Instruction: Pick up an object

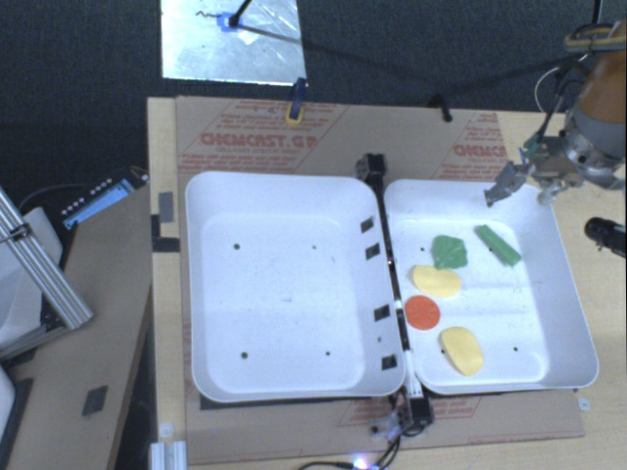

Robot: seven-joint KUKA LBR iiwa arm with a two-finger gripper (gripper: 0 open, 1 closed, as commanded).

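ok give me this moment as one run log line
arm: gripper above right bin's far edge | jaws: open, nothing between | right bin: two green pieces, two yellow pieces, orange disc | pick: not yet done

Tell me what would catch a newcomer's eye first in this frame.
Five small colourful items cluster in the right bin: a green leafy piece, a green strip, a pale yellow piece, an orange disc and a yellow lump. The tool hangs above that bin's far edge, holding nothing. The left bin lies beside it.
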